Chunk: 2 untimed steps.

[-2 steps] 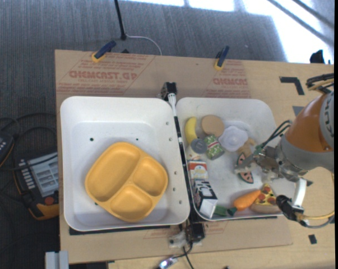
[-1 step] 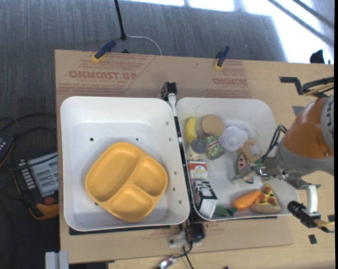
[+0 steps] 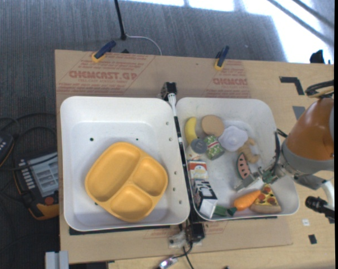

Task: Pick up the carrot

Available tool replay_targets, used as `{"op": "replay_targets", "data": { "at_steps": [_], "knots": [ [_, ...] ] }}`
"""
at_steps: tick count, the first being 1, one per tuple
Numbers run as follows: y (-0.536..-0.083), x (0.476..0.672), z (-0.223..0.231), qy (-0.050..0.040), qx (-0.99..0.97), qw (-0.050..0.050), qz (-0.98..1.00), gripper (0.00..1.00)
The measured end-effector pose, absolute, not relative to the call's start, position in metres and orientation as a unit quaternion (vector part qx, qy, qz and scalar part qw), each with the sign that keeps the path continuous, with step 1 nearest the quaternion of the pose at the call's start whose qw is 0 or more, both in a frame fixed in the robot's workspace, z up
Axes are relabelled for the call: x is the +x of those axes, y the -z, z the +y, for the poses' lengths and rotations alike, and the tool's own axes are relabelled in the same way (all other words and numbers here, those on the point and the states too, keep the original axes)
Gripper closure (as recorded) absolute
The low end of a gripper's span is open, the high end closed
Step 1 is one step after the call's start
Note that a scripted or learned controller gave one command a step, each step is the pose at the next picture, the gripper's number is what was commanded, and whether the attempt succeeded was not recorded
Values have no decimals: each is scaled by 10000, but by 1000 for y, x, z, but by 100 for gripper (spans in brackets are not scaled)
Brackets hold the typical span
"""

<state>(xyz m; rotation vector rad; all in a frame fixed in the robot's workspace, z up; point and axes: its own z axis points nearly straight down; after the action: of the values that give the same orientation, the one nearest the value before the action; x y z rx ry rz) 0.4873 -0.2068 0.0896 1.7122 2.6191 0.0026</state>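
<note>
The arm (image 3: 310, 136) is reaching in from the right, its orange band sitting over the right rim of the right bin (image 3: 230, 104), the wrist angling down and leftward into that bin. The jaws of the gripper (image 3: 258, 175) are hanging low over the bin's lower right part; whether they are apart or together cannot be told, as they are small and blurred against the clutter.

The carrot (image 3: 246, 200) is lying just below and left of the gripper, near the bin's front wall, nothing gripping it. A pizza slice (image 3: 265, 200) is touching the carrot's right side. A watermelon slice (image 3: 242, 164) is lying above the carrot, just left of the gripper. Well left of the carrot, a yellow tray (image 3: 126, 180) is sitting in the left bin (image 3: 90, 114) on the tabletop (image 3: 258, 74).
</note>
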Motion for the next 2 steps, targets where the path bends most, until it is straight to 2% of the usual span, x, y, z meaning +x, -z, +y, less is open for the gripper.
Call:
{"op": "replay_targets", "data": {
  "at_steps": [1,2],
  "knots": [
    [-100,489,-206,-17,5469,75,8372,100],
    [-100,488,-206,-17,5469,72,8371,0]
  ]
}}
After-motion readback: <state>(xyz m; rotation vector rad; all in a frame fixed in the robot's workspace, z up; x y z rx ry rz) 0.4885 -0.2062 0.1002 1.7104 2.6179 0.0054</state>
